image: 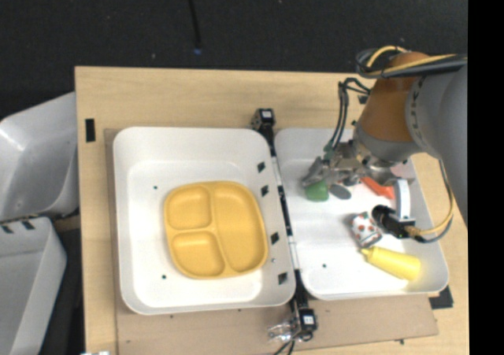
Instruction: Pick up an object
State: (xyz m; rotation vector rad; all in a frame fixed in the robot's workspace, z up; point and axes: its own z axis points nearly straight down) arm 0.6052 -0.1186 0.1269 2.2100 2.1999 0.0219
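In the camera view, the grey arm with the orange band (391, 113) comes in from the view's right and bends down over the right-hand shallow white plastic bin (331, 255). Its two-finger gripper (329, 180) hangs low over the far half of that bin, close to the wall shared with the other bin. Whether the gripper is released or clenched cannot be told from this angle, because its metal parts blur together against the white floor.

A small green rounded object (317, 192) lies directly under the gripper's tip, on its view-left side. It is touching the gripper or just beside it; which of the two cannot be told, and nothing shows it being grasped.

A slim orange-red piece (378, 186) lies on the bin floor just beside the gripper on its view-right side, partly under the wrist. A small white object with red spots (362, 225) rests near the gripper, toward the view's bottom right of it. Beyond that object, farther from the gripper, a yellow plastic bottle-shaped object (392, 261) lies on its side near the bin's near wall.

Well apart from the gripper, to its view-left and across the shared wall, the left-hand shallow white plastic bin (134, 188) holds a yellow three-compartment plastic plate (214, 229) lying flat in its middle. Both bins sit on the pale wooden bench (94, 97).
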